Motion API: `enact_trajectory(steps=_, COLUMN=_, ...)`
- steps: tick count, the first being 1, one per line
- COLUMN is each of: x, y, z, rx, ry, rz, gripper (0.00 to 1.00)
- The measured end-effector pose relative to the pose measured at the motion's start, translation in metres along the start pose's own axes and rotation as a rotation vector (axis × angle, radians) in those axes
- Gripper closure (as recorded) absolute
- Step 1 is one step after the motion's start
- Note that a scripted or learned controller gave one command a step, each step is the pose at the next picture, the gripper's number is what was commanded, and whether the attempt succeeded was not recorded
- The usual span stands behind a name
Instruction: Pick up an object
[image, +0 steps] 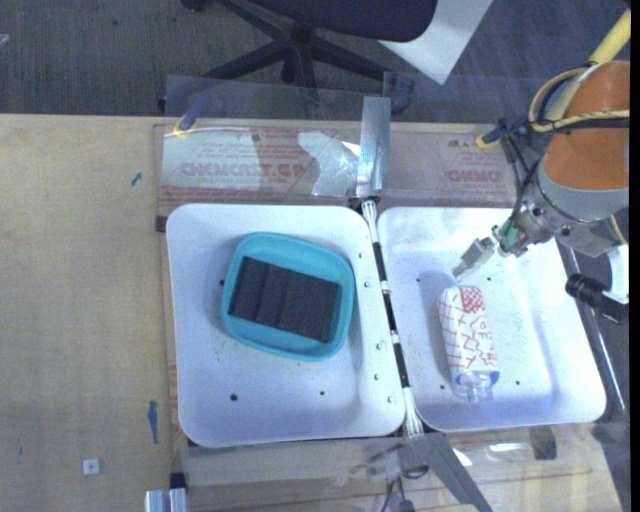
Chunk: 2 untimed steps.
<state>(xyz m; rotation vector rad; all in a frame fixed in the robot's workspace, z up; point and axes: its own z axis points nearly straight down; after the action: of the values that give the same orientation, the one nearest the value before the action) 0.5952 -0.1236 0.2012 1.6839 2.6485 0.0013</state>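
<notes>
So we're looking down at the wooden counter (80, 300) with the two shallow white bins, and our best candidate sits in the right white bin (560, 395): a small clear plastic bottle with a red-and-white patterned wrapper (469, 338), lying on its side, cap end pointing toward the near edge. The grey arm with the orange band (590, 130) reaches in from the right, and the claw (470, 260) hangs just above the bottle's far end, apart from it with nothing in its grip; we honestly can't tell how wide it's spread from this angle. We'd guess the bottle is light, probably near empty, and fairly squashy, so a hard squeeze could dent it. It's round and the wrapper looks slick, so it'll likely roll or squirt out if we pinch off-centre. Our pick: grab across the middle of the wrapped body, pads on the two long sides, not the narrow cap end. In the left white bin (200, 400) there's a teal plastic tray holding a dark flat pad (288, 295), which looks too broad to span anyway.
</notes>
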Motion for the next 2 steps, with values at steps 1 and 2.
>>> enact_trajectory(steps=1, x=0.000, y=-0.027, z=0.113, rx=-0.005, ry=-0.003, rz=-0.128, gripper=0.00)
enact_trajectory(steps=2, x=0.051, y=0.020, z=0.016, rx=-0.001, ry=0.000, rz=0.071, gripper=0.00)
